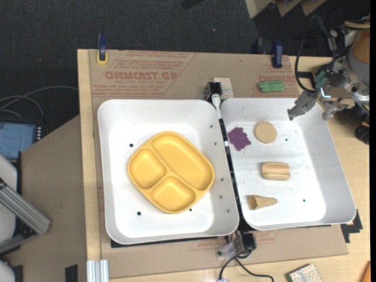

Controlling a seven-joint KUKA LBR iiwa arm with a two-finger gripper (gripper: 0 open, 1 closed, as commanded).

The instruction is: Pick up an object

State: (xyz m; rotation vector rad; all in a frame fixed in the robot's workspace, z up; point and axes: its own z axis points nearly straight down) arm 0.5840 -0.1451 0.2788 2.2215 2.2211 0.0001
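Observation:
The right bin (329,175) holds a flat purple piece (238,138), a round tan biscuit (265,132), a tan bread roll (275,171) and a small tan cone (261,201). My gripper (309,111) hangs over the bin's far right corner, to the right of the biscuit and apart from it. Its two fingers (294,111) are spread open with nothing between them.
A yellow three-compartment plate (170,171) lies in the left bin (111,157). On the brown board behind the bins sits a small green object (271,87). Blue clamps (103,53) grip the board's far edge. Cables run by the arm at the right.

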